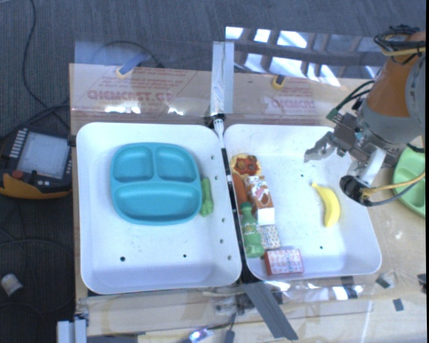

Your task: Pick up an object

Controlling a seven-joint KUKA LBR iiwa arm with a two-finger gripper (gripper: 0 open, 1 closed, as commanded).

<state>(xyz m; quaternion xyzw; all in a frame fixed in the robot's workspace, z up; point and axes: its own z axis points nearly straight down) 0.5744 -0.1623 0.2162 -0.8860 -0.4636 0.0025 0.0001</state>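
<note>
Two shallow white plastic bins sit side by side on the bench, the left bin [100, 256] and the right bin [357, 252] meeting along a raised shared rim down the middle. The left bin is largely taken up by a blue three-compartment plastic tray [156, 182], which leaves bare floor along the near side and a narrow strip by the left wall; a small green pepper-like toy [206, 196] lies against the tray's right edge, just beside the shared rim. In the right bin the open room is the wide middle and far part of the floor, while its left wall is crowded by a line of small toy food pieces [252, 199] running from the far end toward the near corner, ending in a red and white printed box [283, 261] lying flat. The grey arm with its orange band [390, 91] reaches in over the right bin's far right corner, and its two-finger gripper [336, 148] hangs above the floor there with nothing seen between its fingers; whether it is spread or closed cannot be told. A yellow toy banana [329, 205] lies alone on the right bin's floor, near the right wall, below the gripper and apart from it. A light green dish [415, 177] sits outside the right wall.
</note>
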